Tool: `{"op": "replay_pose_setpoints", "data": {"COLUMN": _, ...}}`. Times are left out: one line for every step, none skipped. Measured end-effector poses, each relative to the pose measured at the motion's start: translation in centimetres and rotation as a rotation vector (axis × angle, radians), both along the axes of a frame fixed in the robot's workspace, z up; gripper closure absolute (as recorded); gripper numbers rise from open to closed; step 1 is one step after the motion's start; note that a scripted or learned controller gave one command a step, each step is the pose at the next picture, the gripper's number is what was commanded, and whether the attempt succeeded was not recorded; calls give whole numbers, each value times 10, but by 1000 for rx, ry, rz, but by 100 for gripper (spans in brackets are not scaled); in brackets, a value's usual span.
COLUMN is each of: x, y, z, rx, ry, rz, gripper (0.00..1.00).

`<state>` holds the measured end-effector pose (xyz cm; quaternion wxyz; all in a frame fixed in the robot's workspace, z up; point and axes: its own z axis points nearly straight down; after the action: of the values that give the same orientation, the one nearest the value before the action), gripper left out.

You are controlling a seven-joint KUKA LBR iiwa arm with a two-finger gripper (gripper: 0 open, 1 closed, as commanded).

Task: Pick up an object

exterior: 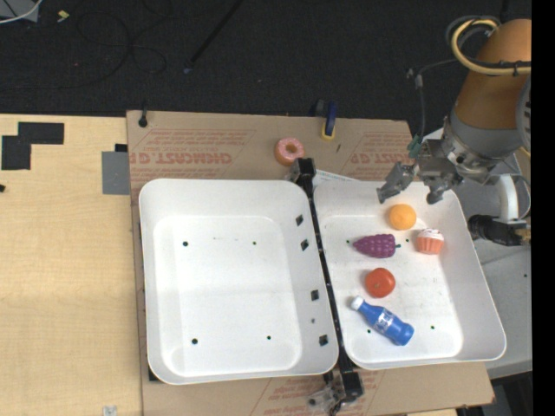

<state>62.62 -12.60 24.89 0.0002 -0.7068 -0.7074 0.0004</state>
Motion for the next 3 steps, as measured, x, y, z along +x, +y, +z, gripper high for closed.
{"op": "replay_pose_setpoints", "data": {"x": -56, "y": -62, "z": -144, "rx": 3, "ry": 19, "rz": -6, "gripper": 0}}
{"op": "replay_pose_setpoints", "data": {"x": -139, "y": 11, "z": -162, "rx": 4, "ry": 6, "rz": -2, "gripper": 0}}
{"op": "replay_pose_setpoints", "data": {"x": -136, "y": 7, "z": -151, "rx": 3, "ry": 3, "rz": -9, "gripper": 100}}
